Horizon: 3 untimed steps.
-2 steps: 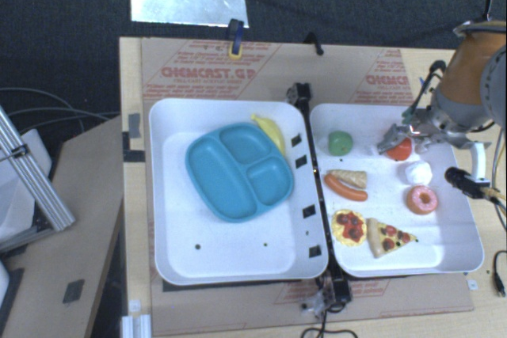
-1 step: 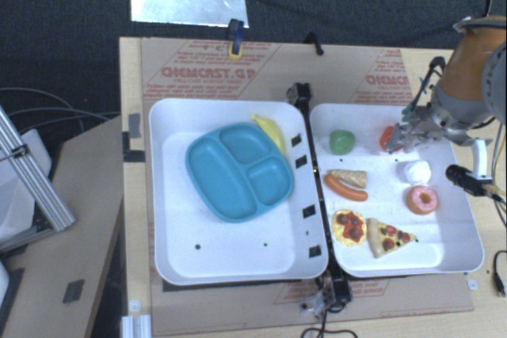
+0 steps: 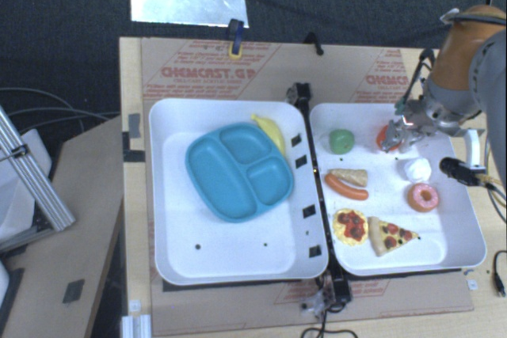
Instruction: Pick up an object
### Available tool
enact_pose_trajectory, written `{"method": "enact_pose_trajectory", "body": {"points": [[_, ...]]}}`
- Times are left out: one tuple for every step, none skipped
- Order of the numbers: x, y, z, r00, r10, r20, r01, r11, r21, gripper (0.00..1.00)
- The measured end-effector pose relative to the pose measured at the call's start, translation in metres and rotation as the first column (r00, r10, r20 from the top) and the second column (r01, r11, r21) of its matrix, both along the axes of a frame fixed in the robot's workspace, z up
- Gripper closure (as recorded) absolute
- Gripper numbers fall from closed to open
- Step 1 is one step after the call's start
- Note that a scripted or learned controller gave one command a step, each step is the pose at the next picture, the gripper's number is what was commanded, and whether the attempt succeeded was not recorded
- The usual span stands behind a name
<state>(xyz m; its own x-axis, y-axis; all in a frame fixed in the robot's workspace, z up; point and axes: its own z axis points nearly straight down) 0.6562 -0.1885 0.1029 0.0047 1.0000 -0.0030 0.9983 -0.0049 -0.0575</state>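
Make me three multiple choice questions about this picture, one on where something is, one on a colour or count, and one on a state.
1. Where is the blue divided plate?
A. left bin
B. right bin
C. on the cardboard

2. What colour is the doughnut's icing?
A. green
B. pink
C. blue

3. How does the pizza slice lie?
A. flat on the bin floor
B. propped against the bin wall
C. on the blue plate

Answers: 1 A, it sits in the left bin. 2 B, the ring is pink. 3 A, it lies flat in the right bin.

Crowded right bin (image 3: 475,245) — toy food (image 3: 348,184) throughout
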Motion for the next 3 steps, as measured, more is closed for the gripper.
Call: {"method": "enact_pose_trajectory", "body": {"points": [[0.0,0.039,-0.018,1.0,-0.002,0.004,0.002,1.0,0.007,1.0],[-0.042,0.116,0.088,0.998,0.013,0.063,-0.013,1.0,0.005,1.0],[-0.041,0.112,0.082,0.998,0.007,0.06,-0.007,1.0,0.003,0.0]]}}
